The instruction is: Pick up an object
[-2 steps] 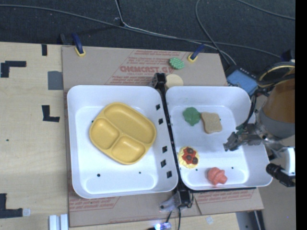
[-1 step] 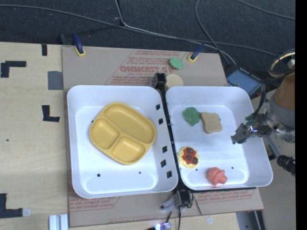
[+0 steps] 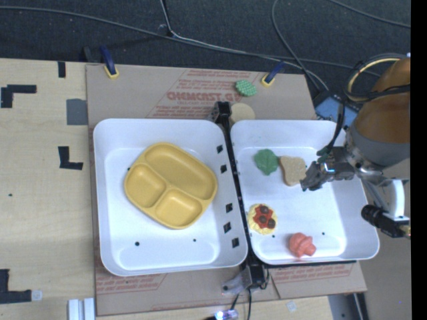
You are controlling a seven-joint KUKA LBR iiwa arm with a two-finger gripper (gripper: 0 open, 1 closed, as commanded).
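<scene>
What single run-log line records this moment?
gripper: beside toast slice | nothing seen held | right bin: broccoli, pizza, pink toy

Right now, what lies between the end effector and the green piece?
In the camera view, the tan bread-shaped piece lies between the end effector and the green piece.

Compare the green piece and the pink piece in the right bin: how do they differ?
The green piece is green, while the pink piece is pink-red. The green piece lies in the upper part of the right bin, close beside the tan piece; the pink piece lies near the bin's lower edge, apart from the others. The gripper is nearer the green piece than the pink one. Both are small and lie on the bin floor.
</scene>
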